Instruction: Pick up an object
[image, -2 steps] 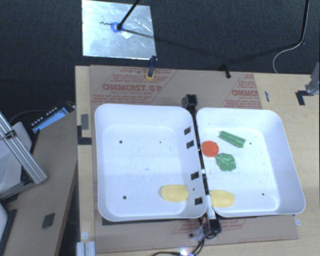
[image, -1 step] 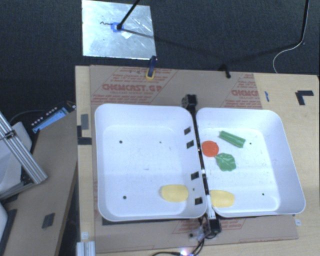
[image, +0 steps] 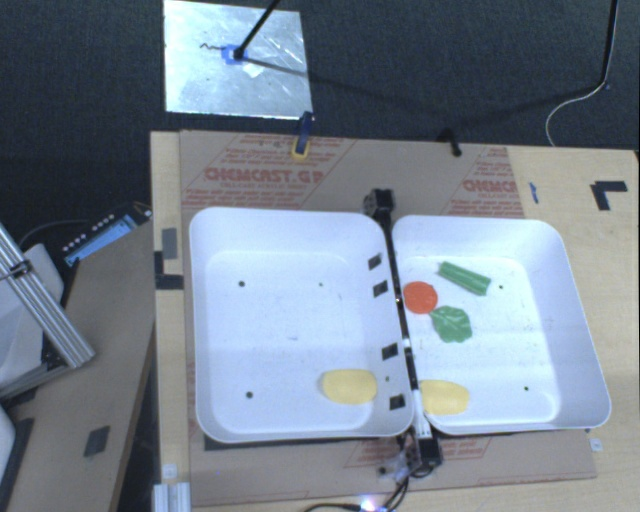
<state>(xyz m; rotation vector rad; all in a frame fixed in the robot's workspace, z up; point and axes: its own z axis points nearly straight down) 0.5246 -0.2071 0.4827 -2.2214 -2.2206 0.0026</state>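
Observation:
The right bin (image: 570, 300) holds a green oblong piece (image: 464, 278) near its back, an orange-red round piece (image: 420, 297) by the divider, a green leafy piece (image: 452, 324) just below it, and a yellow oval piece (image: 443, 397) at the front left corner. In the left bin (image: 215, 300) a second yellow oval piece (image: 348, 386) lies near the front right corner.
Both bins rest on a brown cardboard sheet (image: 260, 170) on the bench. A shiny metal plate (image: 236, 60) lies at the back left on the dark floor. Clips (image: 380, 289) run along the seam between the bins. A metal frame (image: 40, 310) stands at the left.

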